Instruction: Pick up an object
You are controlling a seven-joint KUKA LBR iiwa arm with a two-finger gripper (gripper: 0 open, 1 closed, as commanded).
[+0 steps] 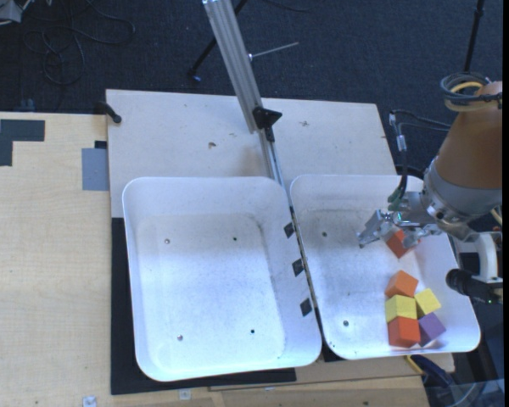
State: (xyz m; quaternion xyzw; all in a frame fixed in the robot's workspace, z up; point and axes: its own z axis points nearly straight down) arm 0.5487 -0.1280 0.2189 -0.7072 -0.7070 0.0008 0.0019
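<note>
Two shallow white bins sit side by side on the bench. The left bin (153, 206) shows only a speckled floor. The right bin (339, 195) carries all the blocks, gathered in its near right part.

The gripper (393, 227) hangs low over the right bin, with the orange-banded arm (471, 155) reaching in from the right. A red-orange block (398, 243) lies directly under the gripper's metal parts, partly covered by them. Whether the jaws are open, closed or gripping that block cannot be told: the fingertips merge with the block and the shine of the metal.

Near the front of the same bin sits a tight cluster, apart from the red-orange block: an orange block (401, 284) at the top, a yellow block (400, 307) under it, a second yellow block (427, 301) to its right, a red block (403, 331) at the front, and a purple block (432, 326) beside that. These touch one another and crowd the right wall of the bin.

The blocks look roughly cubic, so no long axis can be read; the red-orange block appears turned corner-on to the bin walls.

A slanted aluminium rail (237, 58) rises behind the seam between the bins, well clear of the gripper
</note>
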